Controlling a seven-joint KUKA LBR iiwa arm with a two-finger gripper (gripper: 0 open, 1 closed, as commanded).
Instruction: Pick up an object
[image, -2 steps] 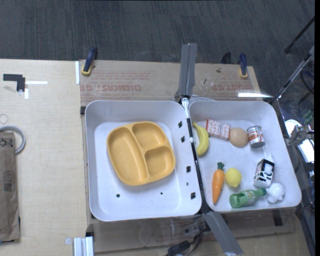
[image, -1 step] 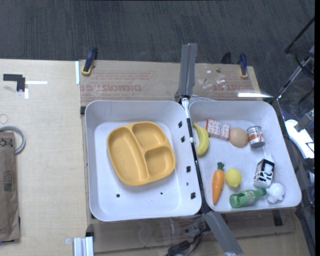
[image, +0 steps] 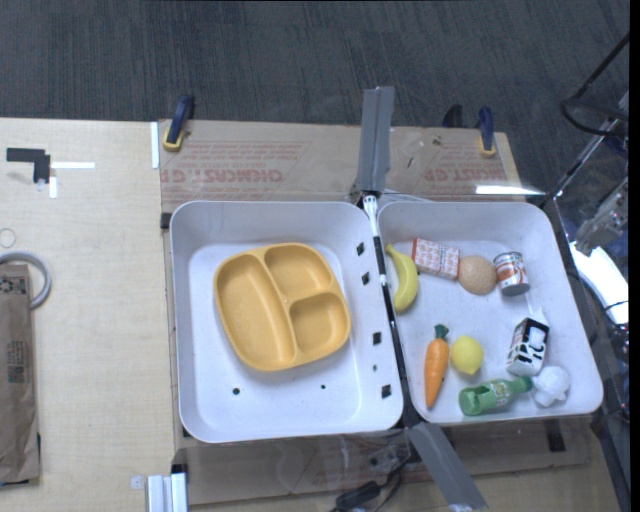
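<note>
The right bin (image: 578, 318) holds several small objects. A yellow banana (image: 403, 278) lies along its left wall, beside a red and white box (image: 436, 258), a brown egg-shaped object (image: 477, 275) and a small can (image: 511, 273). Nearer the front are an orange carrot (image: 435, 366), a lemon (image: 466, 354), a green bottle (image: 493, 396) on its side, a black and white carton (image: 527, 345) and a white lump (image: 551, 385). In the left bin (image: 185, 330) lies a yellow divided plate (image: 283, 304).
Cardboard (image: 300, 160) lies behind the bins, held by two blue clamps (image: 180, 118). A grey divider bar (image: 374, 140) runs between the bins. A brown paper bag (image: 15, 370) lies at the far left on the wooden bench.
</note>
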